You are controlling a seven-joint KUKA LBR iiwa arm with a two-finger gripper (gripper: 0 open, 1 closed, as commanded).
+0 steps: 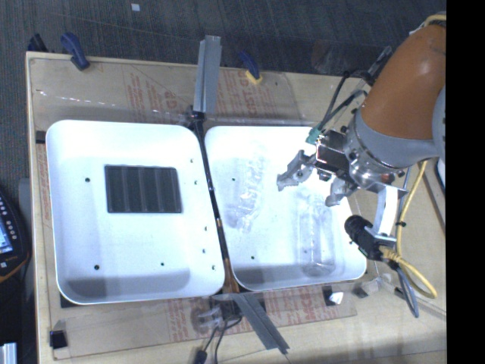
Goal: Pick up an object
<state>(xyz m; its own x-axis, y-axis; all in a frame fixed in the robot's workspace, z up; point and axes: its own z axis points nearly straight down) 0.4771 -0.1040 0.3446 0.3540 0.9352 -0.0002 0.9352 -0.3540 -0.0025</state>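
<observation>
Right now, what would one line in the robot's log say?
gripper: open, over right bin | holding: nothing | clear bottle: lying in right bin | left bin: dark grate

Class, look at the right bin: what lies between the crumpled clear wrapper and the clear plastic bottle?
In the camera view, bare white bin floor separates the crumpled clear wrapper from the clear plastic bottle; the gripper hangs above that gap's far end.

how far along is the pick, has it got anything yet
Early. Done: the end effector sits over the right bin, fingers spread, nothing between them. In hand: it is lined up near the clear plastic bottle, which lies on the bin floor. Left: descend, close on an object and lift it.
</observation>
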